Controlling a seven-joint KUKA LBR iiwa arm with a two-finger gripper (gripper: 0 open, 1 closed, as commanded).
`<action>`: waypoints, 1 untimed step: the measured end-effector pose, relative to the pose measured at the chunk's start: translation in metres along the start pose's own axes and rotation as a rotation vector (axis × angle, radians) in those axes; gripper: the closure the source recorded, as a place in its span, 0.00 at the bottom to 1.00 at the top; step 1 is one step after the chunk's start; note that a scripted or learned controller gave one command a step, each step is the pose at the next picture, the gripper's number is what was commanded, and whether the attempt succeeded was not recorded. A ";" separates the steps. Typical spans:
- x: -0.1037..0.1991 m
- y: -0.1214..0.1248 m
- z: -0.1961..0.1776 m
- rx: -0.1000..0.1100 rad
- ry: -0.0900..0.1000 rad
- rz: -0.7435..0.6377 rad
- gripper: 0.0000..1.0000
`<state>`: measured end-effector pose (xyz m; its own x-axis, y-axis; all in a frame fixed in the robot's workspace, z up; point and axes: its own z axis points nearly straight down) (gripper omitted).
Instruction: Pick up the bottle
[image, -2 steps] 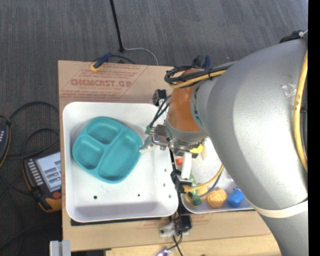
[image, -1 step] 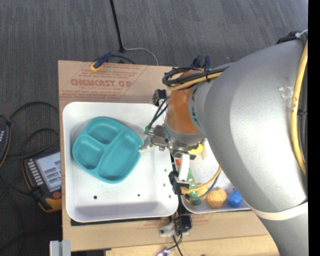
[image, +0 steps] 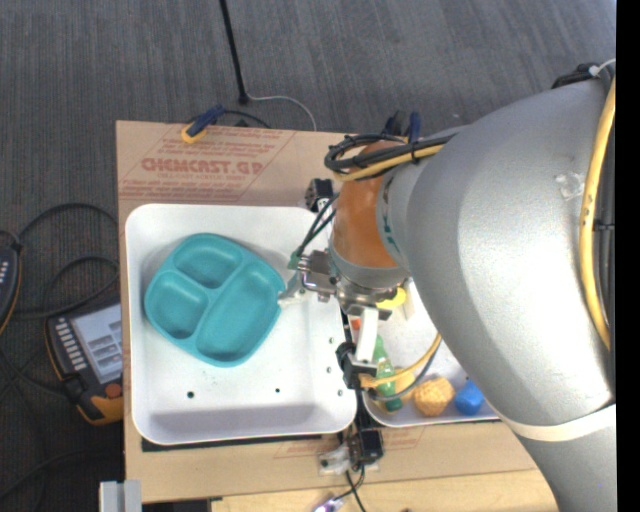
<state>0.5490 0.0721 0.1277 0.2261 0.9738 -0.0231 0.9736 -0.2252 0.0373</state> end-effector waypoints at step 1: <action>-0.001 -0.002 0.000 0.010 -0.001 -0.005 0.00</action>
<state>0.5467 0.0720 0.1277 0.2212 0.9749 -0.0245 0.9750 -0.2206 0.0274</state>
